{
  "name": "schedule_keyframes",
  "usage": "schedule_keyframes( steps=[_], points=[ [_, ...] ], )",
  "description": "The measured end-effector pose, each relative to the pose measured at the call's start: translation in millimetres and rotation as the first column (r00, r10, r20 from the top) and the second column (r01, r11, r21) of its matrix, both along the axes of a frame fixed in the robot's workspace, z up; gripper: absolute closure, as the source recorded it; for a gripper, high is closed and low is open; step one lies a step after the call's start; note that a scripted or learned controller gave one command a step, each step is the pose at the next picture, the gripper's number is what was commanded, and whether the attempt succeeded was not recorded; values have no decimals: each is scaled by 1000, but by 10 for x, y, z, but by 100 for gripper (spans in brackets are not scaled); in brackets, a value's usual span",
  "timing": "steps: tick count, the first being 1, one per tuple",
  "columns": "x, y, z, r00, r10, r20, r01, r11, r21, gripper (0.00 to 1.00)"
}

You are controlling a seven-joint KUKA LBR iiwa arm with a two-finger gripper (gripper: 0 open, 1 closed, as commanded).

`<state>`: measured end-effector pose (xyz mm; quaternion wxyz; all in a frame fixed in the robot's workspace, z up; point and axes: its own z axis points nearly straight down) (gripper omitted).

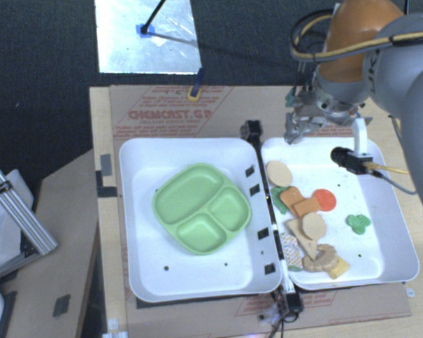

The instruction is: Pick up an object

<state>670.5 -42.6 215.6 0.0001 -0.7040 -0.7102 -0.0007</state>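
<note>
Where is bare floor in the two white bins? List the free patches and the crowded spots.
Free: right white bin floor between red disc, green broccoli piece and near wall; left white bin margins around green divided plate. Crowded: food pile beside the divider.

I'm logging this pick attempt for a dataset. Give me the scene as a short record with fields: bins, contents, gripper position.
left bin: holds a green divided plate
right bin: holds a heap of toy food near its left wall, including a red disc, an orange block and a tan oval; a small green piece lies apart
gripper: above the right bin's far edge, nothing seen between its fingers
</note>
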Motion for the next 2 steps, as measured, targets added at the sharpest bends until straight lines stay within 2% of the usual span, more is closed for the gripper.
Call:
schedule_keyframes(
  steps=[1, 2],
  points=[
    [-42, -95, 201, 1000, -8, 3, 8, 1000, -1, 100],
    [-8, -77, 192, 1000, -4, 2, 4, 1000, -1, 100]
  ],
)
